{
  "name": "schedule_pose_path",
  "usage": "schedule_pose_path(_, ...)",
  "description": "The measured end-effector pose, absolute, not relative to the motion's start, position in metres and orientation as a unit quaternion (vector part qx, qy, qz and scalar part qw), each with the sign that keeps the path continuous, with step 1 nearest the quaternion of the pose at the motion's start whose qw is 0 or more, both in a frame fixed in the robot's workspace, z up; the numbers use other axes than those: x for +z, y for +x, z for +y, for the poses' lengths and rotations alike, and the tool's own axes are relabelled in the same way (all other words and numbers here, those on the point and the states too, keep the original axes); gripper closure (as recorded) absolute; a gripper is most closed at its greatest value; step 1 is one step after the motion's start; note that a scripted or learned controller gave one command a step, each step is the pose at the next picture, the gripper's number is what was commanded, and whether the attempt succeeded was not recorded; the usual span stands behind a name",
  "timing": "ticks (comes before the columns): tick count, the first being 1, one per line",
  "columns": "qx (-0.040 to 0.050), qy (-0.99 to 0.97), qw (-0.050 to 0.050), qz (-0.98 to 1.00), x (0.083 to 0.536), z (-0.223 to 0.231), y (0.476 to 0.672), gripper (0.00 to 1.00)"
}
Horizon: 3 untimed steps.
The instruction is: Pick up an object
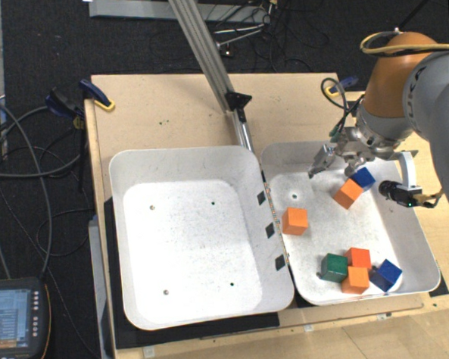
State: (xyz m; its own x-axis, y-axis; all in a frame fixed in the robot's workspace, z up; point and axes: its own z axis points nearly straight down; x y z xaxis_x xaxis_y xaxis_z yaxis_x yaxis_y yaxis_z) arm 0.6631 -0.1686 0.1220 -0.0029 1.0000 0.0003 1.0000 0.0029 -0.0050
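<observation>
Camera view: right bin (410, 239) holds four orange blocks (294, 221), two blue (385, 274), one green (334, 267); tool (350, 162) state indiscernible.

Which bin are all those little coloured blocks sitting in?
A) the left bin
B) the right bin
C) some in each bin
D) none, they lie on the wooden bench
B: the orange block, the green block and the blue block all lie inside the right bin.

Tool (350, 167) over right bin (410, 232), possibly touching cubes (354, 187).
</observation>
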Motion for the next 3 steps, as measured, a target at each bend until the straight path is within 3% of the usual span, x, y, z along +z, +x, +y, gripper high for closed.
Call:
schedule_pose_path(1,-0.0004,-0.706,-0.002,-0.709,0.137,-0.169,0.665,1.00)
schedule_pose_path(3,-0.0020,-0.706,-0.004,-0.708,0.251,-0.177,0.672,1.00)
